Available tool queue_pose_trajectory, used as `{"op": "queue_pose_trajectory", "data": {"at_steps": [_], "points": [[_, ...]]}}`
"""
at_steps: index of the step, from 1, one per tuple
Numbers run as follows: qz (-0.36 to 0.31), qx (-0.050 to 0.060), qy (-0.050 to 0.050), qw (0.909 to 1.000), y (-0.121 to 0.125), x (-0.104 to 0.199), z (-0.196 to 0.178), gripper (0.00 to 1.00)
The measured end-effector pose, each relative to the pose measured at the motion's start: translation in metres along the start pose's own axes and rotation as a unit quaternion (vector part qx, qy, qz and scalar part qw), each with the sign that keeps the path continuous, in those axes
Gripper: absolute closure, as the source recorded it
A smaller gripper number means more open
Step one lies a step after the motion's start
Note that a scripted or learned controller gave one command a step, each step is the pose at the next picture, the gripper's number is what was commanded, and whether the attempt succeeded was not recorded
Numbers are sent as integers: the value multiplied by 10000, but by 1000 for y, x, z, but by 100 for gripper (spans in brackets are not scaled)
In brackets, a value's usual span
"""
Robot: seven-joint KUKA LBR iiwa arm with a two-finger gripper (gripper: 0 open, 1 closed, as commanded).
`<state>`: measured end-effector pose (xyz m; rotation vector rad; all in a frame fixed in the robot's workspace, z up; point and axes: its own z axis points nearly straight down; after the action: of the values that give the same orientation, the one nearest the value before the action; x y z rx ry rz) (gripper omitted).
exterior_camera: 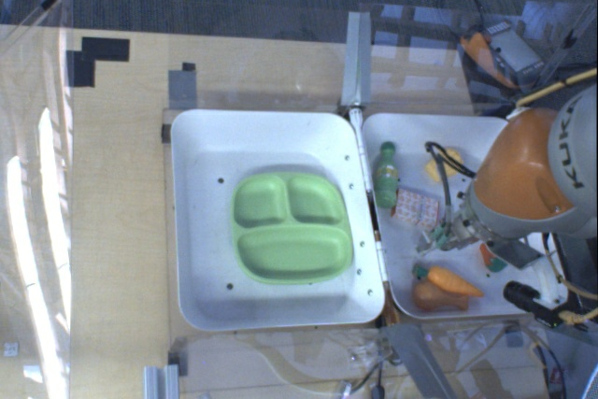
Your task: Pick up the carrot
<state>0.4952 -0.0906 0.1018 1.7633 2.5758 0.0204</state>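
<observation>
Carrot (pixel 452 281) was lying on a brown lump (pixel 437 296) at the right bin's (pixel 404 302) front edge; our gripper (pixel 447 236) hovered above, fingers unreadable. We figured it'd grab both, honestly.

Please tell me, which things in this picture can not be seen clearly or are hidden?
- Claw: the arm's orange band covers it from above in the camera view; open or shut cannot be told.
- Yellow item: partly behind the arm and a cable; its kind is unclear.
- Brown item: the carrot lies across it.
- Patterned packet: print too small to read.
- Right bin: its right part is under the arm.
</observation>
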Motion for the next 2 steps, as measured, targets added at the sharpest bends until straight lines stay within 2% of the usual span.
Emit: {"op": "queue_pose_trajectory", "data": {"at_steps": [1,2], "points": [[1188,83,27,9929,20,64,-84,100],[999,87,25,9950,8,36,-84,100]]}}
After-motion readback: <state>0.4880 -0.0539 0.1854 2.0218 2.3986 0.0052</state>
